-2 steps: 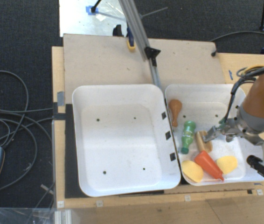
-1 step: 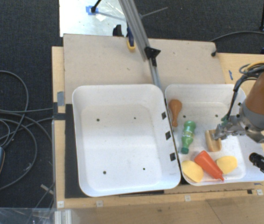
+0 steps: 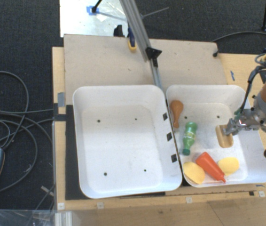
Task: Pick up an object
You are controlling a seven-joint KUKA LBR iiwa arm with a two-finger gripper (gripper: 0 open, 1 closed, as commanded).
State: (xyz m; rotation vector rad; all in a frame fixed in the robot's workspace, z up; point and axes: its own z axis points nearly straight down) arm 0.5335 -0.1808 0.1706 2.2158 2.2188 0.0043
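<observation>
The right white bin (image 3: 208, 97) holds several objects. A brown drumstick-shaped piece (image 3: 176, 111) lies at its left wall, with a green bottle (image 3: 188, 136) just below it. Along the front lie a pale yellow piece (image 3: 194, 172), an orange carrot (image 3: 210, 166) and a yellow lemon (image 3: 229, 165). A tan block (image 3: 223, 139) rests right of the middle. My gripper (image 3: 230, 128) reaches in from the right and sits low over the block's upper end, partly covering it. I cannot tell whether it touches the block.
The left white bin (image 3: 119, 140) stands beside the right one, with black clips (image 3: 169, 136) along the shared wall. A slanted metal pole (image 3: 140, 27) crosses the back of the bench. Cables (image 3: 11, 121) lie on the floor at the left.
</observation>
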